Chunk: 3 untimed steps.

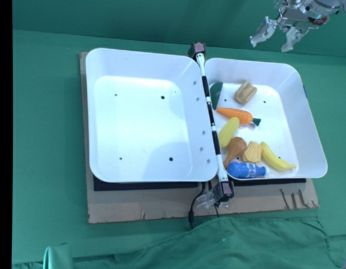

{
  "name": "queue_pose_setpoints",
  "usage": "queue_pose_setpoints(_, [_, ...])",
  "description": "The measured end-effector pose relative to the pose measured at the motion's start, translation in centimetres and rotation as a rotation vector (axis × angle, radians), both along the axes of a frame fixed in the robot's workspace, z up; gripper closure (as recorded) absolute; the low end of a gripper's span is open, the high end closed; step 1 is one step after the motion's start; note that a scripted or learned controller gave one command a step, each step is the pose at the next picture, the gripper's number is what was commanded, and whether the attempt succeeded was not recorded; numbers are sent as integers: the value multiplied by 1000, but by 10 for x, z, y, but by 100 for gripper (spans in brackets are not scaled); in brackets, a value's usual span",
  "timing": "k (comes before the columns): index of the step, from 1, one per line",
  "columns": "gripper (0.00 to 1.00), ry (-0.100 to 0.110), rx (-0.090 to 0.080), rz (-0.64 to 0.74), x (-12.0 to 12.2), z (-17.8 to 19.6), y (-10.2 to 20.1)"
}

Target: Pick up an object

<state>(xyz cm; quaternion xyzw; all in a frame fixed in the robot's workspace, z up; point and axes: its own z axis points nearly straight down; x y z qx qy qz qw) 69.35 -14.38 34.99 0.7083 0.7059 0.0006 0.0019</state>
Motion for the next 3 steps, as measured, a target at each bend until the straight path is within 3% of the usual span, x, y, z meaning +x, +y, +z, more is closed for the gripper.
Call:
queue_pose_setpoints(1, [0, 6, 0, -1, -19, -51, -1])
queue_pose_setpoints(2, [0, 8, 0, -6, -96, -97, -29])
queue_pose_setpoints(3, [100, -8, -5, -4, -91, -81, -28])
